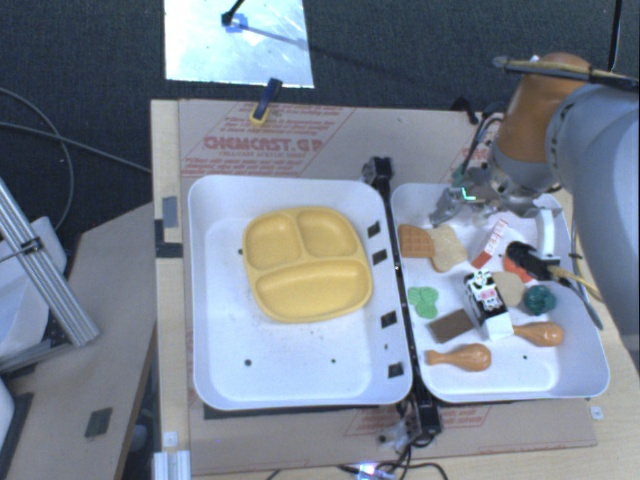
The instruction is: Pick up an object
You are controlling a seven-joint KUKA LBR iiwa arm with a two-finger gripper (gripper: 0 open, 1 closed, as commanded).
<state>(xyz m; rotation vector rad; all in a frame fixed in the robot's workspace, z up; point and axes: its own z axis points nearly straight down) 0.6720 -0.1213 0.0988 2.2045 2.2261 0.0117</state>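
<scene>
light: even, bright | glare: foil sheet [238,26] | shadows: soft | focus: slightly soft

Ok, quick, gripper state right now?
Gripper: cannot be told. It sits over the right bin, nothing seen held.

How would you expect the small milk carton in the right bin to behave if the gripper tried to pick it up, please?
The milk carton looks boxy and flat-sided, so probably easy to pinch. It seems small, likely light. Neighbours crowd it, so it may tip or get nudged.
</scene>
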